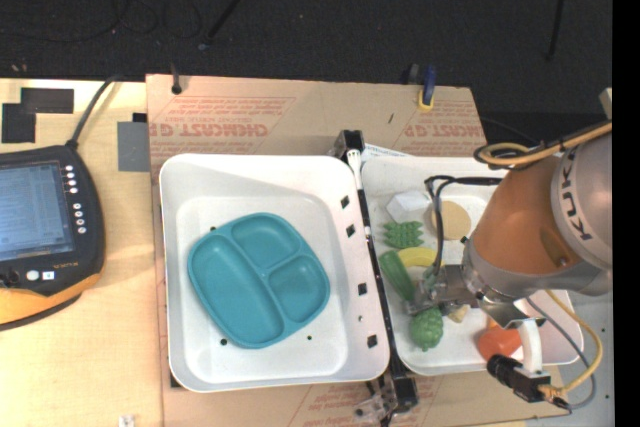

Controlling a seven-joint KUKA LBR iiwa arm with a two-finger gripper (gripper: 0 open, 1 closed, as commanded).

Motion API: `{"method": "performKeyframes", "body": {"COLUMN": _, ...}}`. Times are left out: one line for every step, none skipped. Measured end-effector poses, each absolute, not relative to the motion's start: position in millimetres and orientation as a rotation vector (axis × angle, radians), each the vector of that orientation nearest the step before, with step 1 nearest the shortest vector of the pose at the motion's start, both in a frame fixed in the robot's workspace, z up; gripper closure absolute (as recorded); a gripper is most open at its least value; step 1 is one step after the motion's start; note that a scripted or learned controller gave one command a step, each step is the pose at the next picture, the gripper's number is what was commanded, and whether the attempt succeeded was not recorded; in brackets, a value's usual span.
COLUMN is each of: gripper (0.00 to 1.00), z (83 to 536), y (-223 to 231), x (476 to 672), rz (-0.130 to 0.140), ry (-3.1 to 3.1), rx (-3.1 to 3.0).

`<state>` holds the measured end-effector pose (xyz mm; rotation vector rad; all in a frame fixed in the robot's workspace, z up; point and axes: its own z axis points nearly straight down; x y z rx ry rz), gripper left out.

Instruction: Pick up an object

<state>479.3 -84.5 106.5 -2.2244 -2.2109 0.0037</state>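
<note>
Camera view looks down at a slant on the right bin [575, 340], where the pickable toys are heaped on its floor: a dark green rounded piece [426, 328], a long green piece [396, 271] lying along the wall shared with the left bin, a yellow piece [418, 257], a small spiky green piece [403, 234], a white block [405, 207], a pale disc [453, 218] and an orange piece [498, 342]. The gripper [440, 295] sits low among them, just above the dark green piece, probably because that cluster offers the nearest target. Whether it is released or clenched I cannot tell; the wrist hides it. Left of the right bin, the left bin [200, 185] carries a teal divided plate [259, 278], likely out of play. Beyond that, a tablet controller [40, 220] rests on the counter [120, 355].
</note>
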Motion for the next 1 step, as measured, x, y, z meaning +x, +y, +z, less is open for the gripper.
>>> {"method": "performKeyframes", "body": {"gripper": 1.00, "z": 192.2, "y": -7.3, "x": 530.1, "rz": -0.010, "ry": -2.233, "rx": -2.215}}
